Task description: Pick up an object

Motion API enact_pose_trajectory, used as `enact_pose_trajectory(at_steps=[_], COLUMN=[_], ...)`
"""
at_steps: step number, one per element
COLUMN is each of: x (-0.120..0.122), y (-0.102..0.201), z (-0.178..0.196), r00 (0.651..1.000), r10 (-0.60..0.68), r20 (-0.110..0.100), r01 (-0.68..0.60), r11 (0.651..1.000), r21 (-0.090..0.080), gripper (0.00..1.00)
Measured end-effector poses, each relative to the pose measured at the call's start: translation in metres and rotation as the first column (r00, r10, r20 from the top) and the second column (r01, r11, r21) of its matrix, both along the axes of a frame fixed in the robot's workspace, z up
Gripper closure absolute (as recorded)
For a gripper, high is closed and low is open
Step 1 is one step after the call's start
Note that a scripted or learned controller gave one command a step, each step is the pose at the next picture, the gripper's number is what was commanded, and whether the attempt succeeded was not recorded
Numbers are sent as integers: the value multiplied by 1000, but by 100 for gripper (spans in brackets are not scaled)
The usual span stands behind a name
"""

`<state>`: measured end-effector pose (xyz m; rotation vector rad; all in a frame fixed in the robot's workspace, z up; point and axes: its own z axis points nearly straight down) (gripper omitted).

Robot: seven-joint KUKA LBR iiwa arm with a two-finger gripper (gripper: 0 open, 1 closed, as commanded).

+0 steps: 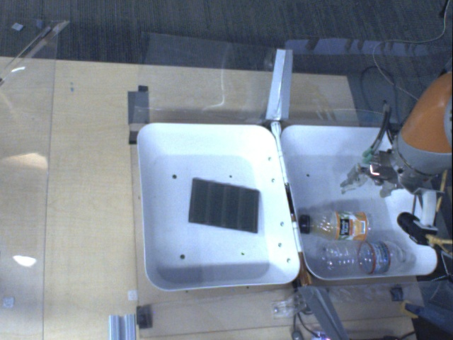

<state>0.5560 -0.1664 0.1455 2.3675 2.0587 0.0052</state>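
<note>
Clear bottle (361, 256): lies on its side along the lower edge of the right bin (318, 154), lowest in the frame; transparent, empty-looking, with a blue label band.
Amber bottle (341, 225): lies on its side just above the clear bottle, dark cap pointing frame-left toward the divider; the two look close, possibly touching.
Left bin (163, 161): holds one dark ribbed flat pad (224, 205), lying flat near the centre.
Arm (428, 129): enters from the right of the frame, orange band above the wrist.
Claw (368, 176): sits over the right bin, above and to the right of the amber bottle; whether it is spread or pressed together cannot be told, and nothing is seen pinched.
Step in hand: approach to a bottle, judged not yet grasped.
Recommended technique: centre over the amber bottle's body, align the closing direction across its long axis, descend clear of the clear bottle.
Risk: round bottles probably roll; an off-centre close may squeeze one away.
</note>
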Motion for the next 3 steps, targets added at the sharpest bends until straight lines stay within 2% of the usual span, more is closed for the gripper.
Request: enact_pose_trajectory(at_steps=[1,2,3], x=[-49,-45,25], y=[10,11,35], z=[-56,-43,27], r00=[995,995,949], r10=[96,98,315], r20=[13,24,0], r01=[-96,-98,-315], r11=[995,995,949], r21=[-4,-5,-2], gripper=[0,100,100])
